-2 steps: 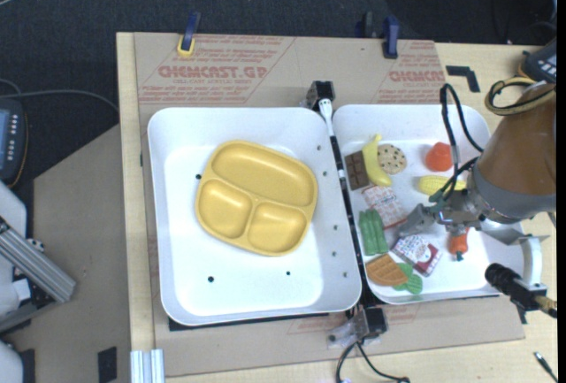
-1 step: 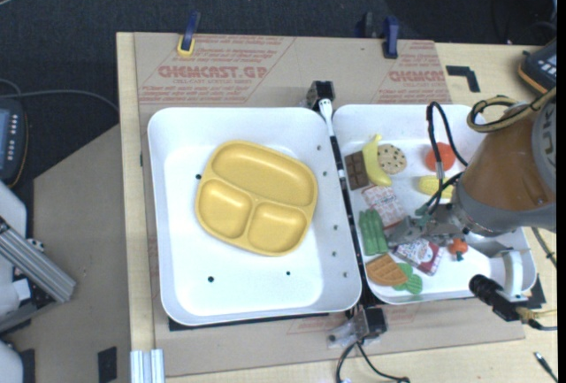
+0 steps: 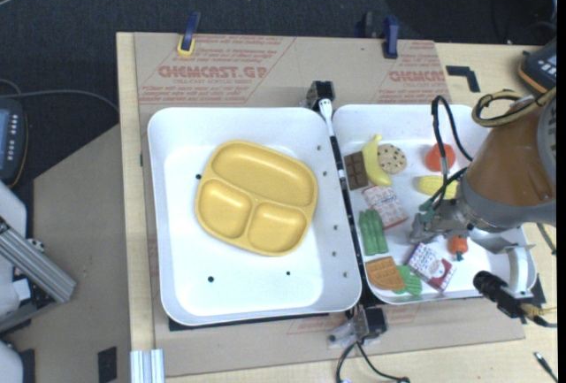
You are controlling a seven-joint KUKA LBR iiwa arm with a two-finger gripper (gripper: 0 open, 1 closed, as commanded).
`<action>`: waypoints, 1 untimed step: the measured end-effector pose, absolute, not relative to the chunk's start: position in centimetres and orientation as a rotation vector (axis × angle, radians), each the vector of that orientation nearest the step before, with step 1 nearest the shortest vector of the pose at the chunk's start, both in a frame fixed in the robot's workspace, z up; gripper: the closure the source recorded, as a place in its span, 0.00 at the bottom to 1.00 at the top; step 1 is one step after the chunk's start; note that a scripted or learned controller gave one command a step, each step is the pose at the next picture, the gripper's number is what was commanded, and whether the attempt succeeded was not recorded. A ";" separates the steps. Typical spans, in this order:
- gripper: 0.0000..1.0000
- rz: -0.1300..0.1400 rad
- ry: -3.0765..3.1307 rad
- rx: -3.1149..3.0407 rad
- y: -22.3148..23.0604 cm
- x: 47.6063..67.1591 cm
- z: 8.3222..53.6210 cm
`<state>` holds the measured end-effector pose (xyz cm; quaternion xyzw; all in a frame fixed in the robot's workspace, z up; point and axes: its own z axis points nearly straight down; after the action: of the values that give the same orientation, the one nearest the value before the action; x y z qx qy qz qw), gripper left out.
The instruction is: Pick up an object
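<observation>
Target zone is the right bin (image 3: 354, 120), packed w/ small toy food. Pincer (image 3: 431, 231) sits low over its near-right part, dark metal fingers pointing toward the view's left. Whether it's open or clamped: can't tell, the tips blur into the clutter. Nothing clearly between the fingers, so no hold to call.

Right under/next to the pincer: a small red-and-white packet (image 3: 428, 264), just toward the near edge. A small orange-red piece (image 3: 458, 242) sits close on its right, by the wrist. Just left of the pincer, a pinkish wrapper (image 3: 386, 208), and beyond that a green ridged piece (image 3: 373, 233). Near-left of it, a waffle-like orange square (image 3: 384, 271) w/ a green bit (image 3: 410, 284) touching it.

Farther from the pincer, toward the far side: a yellow piece (image 3: 432, 185), a red-orange round item (image 3: 439, 157), a cookie (image 3: 393, 159), a banana (image 3: 375, 162) and a brown chocolate bar (image 3: 355, 169).

Arm (image 3: 517, 173) comes in from the right, orange band big in frame, grey wrist bent down into the bin; black cable (image 3: 439, 129) loops above it.

Well left of the pincer, across the divider: left bin (image 3: 168, 195) w/ a yellow three-section plate (image 3: 256, 196) lying flat in the middle. Both bins on a cardboard-topped bench (image 3: 248, 67).
</observation>
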<state>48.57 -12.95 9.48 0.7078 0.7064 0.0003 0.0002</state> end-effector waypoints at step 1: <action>1.00 0.003 2.218 2.218 -12.8 48.2 13.9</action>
<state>48.17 -12.82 13.86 0.7071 0.7072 0.0011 0.0023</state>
